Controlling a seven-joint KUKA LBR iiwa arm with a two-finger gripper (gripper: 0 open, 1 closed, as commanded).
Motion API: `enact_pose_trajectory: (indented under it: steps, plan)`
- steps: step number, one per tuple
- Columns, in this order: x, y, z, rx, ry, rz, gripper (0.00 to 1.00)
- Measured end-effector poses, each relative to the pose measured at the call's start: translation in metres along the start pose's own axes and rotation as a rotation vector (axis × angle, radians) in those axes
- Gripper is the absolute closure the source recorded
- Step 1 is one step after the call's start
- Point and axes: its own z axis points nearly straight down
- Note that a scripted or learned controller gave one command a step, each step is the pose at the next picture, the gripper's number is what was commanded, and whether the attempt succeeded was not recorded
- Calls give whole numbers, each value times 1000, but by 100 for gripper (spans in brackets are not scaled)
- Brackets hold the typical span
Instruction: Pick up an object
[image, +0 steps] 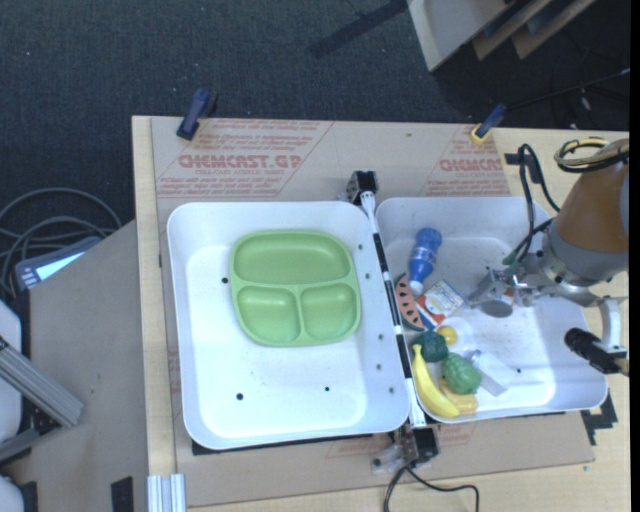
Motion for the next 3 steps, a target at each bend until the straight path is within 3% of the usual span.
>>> enact_pose_trajectory:
  steps: [1,2,3]
  plan:
    - [0,1,-10,-3,-2,0,100]
    - [53,16,-82,0,1,-1,100]
    - [112,88,-101,0,1,-2,100]
